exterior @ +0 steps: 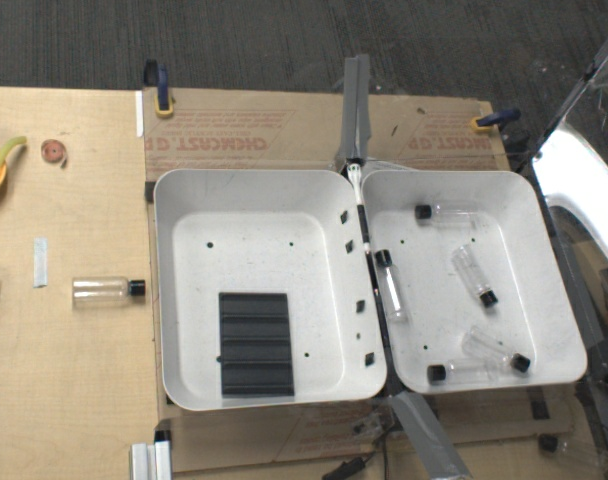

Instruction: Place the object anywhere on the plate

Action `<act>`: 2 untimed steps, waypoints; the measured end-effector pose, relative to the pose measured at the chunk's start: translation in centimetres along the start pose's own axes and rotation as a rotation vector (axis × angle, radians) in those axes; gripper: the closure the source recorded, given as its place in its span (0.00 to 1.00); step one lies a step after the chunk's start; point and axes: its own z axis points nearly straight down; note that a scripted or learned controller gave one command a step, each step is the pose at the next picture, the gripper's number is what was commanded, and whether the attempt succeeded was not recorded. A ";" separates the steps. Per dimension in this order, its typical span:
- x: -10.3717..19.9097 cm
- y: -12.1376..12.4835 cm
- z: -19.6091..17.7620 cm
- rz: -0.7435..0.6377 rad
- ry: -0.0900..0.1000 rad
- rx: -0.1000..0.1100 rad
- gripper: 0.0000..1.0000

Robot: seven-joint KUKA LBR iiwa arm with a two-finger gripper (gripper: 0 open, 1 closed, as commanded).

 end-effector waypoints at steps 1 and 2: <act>-5.7 -2.2 0.0 0.163 0.000 0.001 0.00; 3.1 -3.5 0.0 0.294 0.000 0.000 0.00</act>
